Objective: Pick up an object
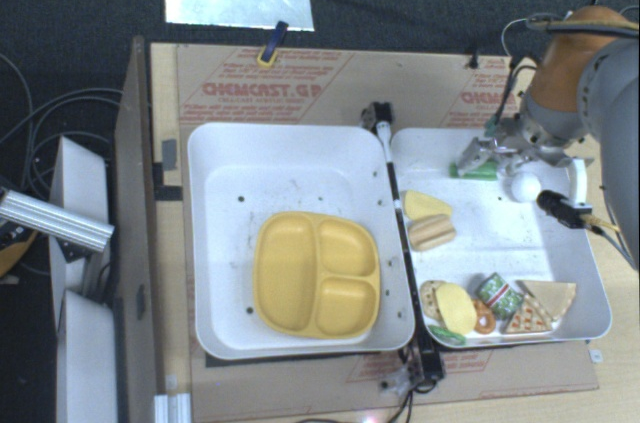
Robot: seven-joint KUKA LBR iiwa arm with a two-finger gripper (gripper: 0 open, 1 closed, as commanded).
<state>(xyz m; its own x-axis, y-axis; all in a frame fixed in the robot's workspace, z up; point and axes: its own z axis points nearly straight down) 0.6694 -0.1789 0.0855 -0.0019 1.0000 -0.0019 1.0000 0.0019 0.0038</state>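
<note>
Near edge of the right bin (590,311): a cluster of toy foods, comprising a yellow lemon-like piece (456,307), a small green can (494,291), a pizza slice (528,317) and a sandwich wedge (553,292), all lying on the bin floor and touching or just beside one another. Left bin (215,211): a yellow divided plate (318,273) lies flat. Mid right bin, against the divider: a hot-dog bun (432,231) just beside a yellow cheese wedge (427,205). Far part of the right bin: the gripper (497,154) is low over a flat green item (477,170), with a white ball-like object (525,185) near it. Whether the gripper is released or clenched cannot be told, and nothing is seen between the fingers. Judged progress: early; no object appears lifted, so grasp and raise remain.
</note>
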